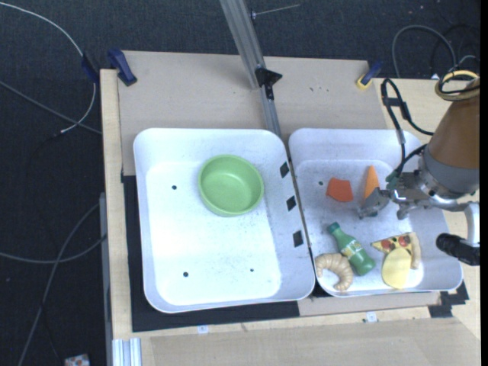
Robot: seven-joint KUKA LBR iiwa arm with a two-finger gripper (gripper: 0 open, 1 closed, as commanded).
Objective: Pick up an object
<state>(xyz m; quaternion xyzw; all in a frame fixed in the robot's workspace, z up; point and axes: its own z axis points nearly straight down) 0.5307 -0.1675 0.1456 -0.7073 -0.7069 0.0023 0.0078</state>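
The right bin (335, 145) holds several small things. A red-orange block (340, 191) lies near its middle, and an orange wedge (370, 179) stands just right of it. At the front lie a green bottle (352, 249), a croissant (336, 270), a pizza slice (396, 243) and a yellow round piece (396, 269). My gripper (385, 210) hangs over the right bin, just below the orange wedge and above the pizza slice. Its two fingers stand apart, open, with bare bin floor between them.
A green bowl (230, 184) sits in the back of the left bin (164, 227). A metal pole (245, 33) slants down to the divide between the bins. Black cables (396, 109) hang beside the arm (457, 143) at the right.
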